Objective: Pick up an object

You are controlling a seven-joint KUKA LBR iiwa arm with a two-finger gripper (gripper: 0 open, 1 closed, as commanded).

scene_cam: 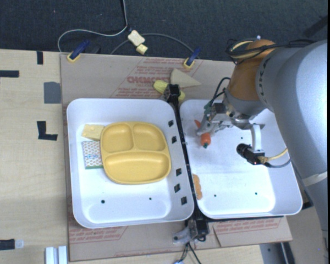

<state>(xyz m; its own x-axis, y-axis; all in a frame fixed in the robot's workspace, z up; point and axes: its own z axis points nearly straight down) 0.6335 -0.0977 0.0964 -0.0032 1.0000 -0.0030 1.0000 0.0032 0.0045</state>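
The gripper sits in the upper left of the right bin, clenched on a small orange carrot that hangs between its fingers. A yellow tray fills the middle of the left bin.

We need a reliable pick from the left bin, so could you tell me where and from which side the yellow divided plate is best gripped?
I would take the yellow divided plate by its raised outer rim, coming straight down from above. It lies flat in the left bin, so only an edge gives the pincer something thin to close on. The near rim looks best: the sponge sits against the plate's left side.
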